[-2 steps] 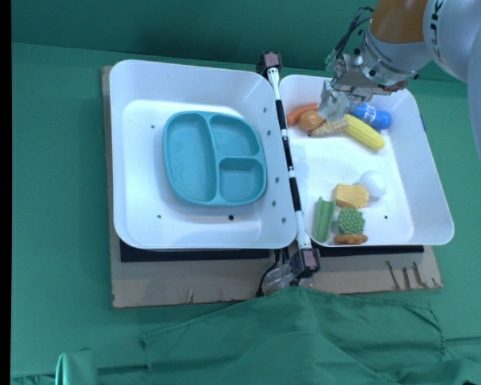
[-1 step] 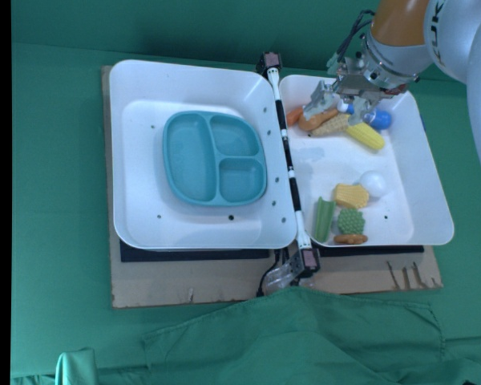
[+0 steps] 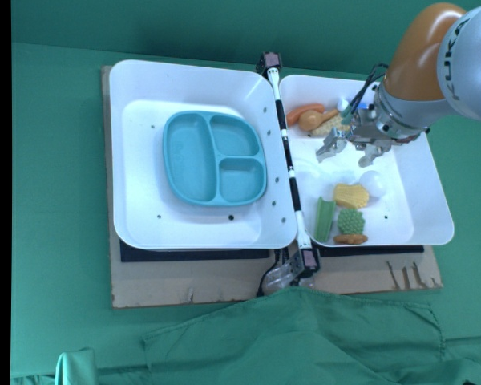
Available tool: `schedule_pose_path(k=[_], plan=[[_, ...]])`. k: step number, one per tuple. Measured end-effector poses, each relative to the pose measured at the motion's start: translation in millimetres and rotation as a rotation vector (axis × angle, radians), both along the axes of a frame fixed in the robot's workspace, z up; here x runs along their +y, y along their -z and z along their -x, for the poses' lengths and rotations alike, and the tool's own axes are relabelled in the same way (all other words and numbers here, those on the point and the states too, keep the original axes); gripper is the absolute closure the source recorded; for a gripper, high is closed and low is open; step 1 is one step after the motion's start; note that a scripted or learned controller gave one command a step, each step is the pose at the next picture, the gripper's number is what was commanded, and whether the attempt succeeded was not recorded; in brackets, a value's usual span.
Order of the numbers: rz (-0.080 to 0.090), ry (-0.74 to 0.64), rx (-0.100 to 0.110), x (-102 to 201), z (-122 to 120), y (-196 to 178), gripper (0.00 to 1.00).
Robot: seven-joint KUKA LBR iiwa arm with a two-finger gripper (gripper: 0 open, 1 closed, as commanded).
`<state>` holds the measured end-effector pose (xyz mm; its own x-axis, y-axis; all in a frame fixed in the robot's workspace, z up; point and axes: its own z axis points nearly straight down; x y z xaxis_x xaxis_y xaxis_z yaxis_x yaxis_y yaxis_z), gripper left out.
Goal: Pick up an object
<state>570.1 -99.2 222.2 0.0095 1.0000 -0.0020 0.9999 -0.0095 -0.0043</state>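
My gripper [image 3: 349, 152] hangs open over the middle of the right bin [image 3: 421, 203], with nothing between its fingers. Just below it lie a white egg-like ball [image 3: 373, 184] and a yellow corn piece [image 3: 350, 195]. Nearer the bin's front edge are a green bean pod [image 3: 325, 218], a green broccoli-like piece [image 3: 351, 220] and a small orange piece [image 3: 350, 238]. Behind the gripper, at the bin's far left, sit an orange carrot [image 3: 304, 111] and an orange-yellow food piece [image 3: 319, 122]. The arm's wrist covers part of that far area.
The left bin [image 3: 136, 207] holds a teal divided plate [image 3: 215, 157]. A thin divider rail [image 3: 287, 152] runs between the bins. Green cloth [image 3: 305, 339] lies bunched in front of the bench. The right side of the right bin is bare white floor.
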Motion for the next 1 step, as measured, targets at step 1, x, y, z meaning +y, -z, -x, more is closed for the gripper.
schedule_pose_path(k=[1], plan=[[-0.003, -0.003, -0.015, -29.9, 10.1, 39.2, 0.0]])
